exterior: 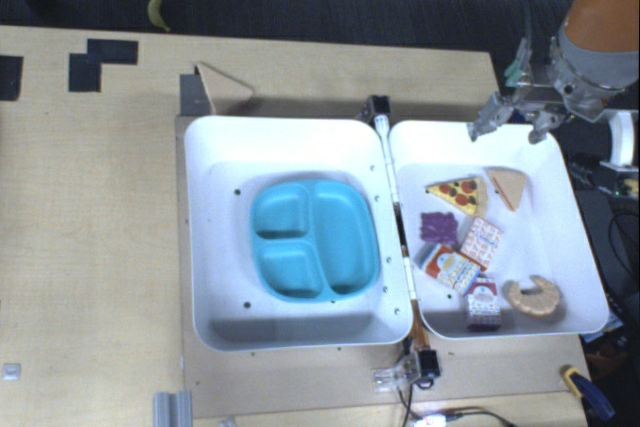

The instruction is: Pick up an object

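Two fingers of the gripper [515,120] stand spread apart with nothing between them, above the far rim of the right bin [580,245]. Below lie a pizza slice [457,192], a bread wedge [508,185], a purple piece [438,226], small cartons [463,260] and a pastry [532,296]. In the left bin [215,215] sits a blue divided tray [312,237].

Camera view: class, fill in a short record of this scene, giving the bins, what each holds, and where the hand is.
left bin: blue tray with three compartments
right bin: pizza slice, sandwich wedge, purple piece, small cartons, croissant
hand: above the right bin's far edge, fingers open, holding nothing
task stage: nothing picked up yet
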Controlling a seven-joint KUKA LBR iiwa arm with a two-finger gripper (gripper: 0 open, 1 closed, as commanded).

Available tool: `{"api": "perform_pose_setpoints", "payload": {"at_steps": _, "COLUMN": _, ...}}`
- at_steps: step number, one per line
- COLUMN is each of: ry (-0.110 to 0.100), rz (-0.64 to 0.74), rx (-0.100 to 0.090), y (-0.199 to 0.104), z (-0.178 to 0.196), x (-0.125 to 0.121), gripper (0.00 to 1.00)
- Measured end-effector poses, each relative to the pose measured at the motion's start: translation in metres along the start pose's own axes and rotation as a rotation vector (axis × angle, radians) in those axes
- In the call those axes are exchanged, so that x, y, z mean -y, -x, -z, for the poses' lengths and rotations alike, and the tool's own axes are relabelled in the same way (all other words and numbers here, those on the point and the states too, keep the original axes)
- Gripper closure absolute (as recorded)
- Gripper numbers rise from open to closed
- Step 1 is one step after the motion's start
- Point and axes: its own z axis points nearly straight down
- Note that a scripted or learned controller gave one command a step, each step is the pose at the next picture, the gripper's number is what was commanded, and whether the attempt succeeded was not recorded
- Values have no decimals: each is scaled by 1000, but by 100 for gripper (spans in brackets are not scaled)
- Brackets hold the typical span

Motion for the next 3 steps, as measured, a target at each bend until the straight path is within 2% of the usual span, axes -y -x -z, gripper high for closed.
{"api": "perform_pose_setpoints", "payload": {"at_steps": 1, "ry": -5, "rz": -3, "rx": -1, "y": 4, "z": -154, "x": 20, "gripper": 0}}
{"api": "perform_pose_setpoints", "payload": {"at_steps": 2, "ry": 19, "rz": -3, "rx": 6, "y": 15, "z": -186, "x": 95, "gripper": 0}}
{"api": "perform_pose_setpoints", "payload": {"at_steps": 3, "ry": 29, "rz": -3, "rx": 9, "y": 15, "z": -174, "x": 91, "gripper": 100}}
